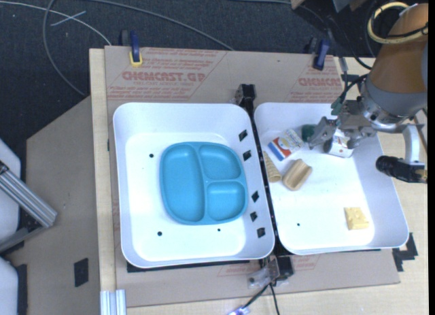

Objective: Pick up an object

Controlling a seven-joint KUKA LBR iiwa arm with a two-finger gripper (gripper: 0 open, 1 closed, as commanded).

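A red-white pack (279,149) lies in the right bin (380,232), near its back. The pincer (331,137) hovers beside it; whether clenched or released cannot be told. A green item (309,131) and cork (296,174) crowd close, so a snagged neighbour seems likely. The blue plate (202,182) sits apart.

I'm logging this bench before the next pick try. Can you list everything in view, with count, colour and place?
bins: 2, white, side by side on bench
plate: 1, blue, three sections, in left bin
yellow block: 1, right bin, near front
tan cylinder: 1, right bin, middle
carton: 1, white, red and blue, right bin
clamps: 2, blue, bench's far edge
arm: 1, grey and orange, over right bin
gripper: 1, right bin's far side
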